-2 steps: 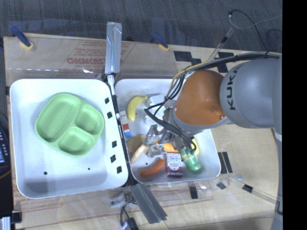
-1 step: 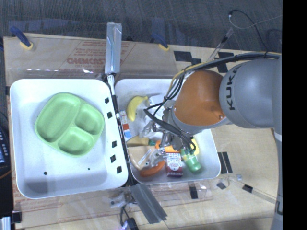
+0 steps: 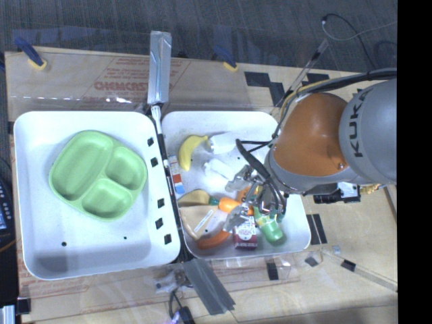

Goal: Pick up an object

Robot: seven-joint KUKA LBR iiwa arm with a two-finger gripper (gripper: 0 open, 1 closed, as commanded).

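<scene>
Arm (image 3: 324, 140) hides right bin's (image 3: 202, 123) far side; jaws (image 3: 248, 204) unclear.

I see a green divided plate (image 3: 99, 174) lying in the left white bin (image 3: 40, 248), left of frame; blue clamps (image 3: 30, 52) sit on the surface (image 3: 351, 289) at upper left.

Two shallow white bins side by side on the bench: left bin (image 3: 30, 181), right bin (image 3: 223, 121). In the left bin, a pale green three-compartment plastic plate (image 3: 98, 174), toward the far left part. In the right bin, a yellow plastic banana (image 3: 192, 150) near the dividing wall, at the far side. Nearer the camera, a green plastic bottle (image 3: 273, 231) at the right, touching a small red-labelled packet (image 3: 246, 232) on its left. Further left, an orange carrot-shaped toy (image 3: 213, 239) against the near wall.
</scene>
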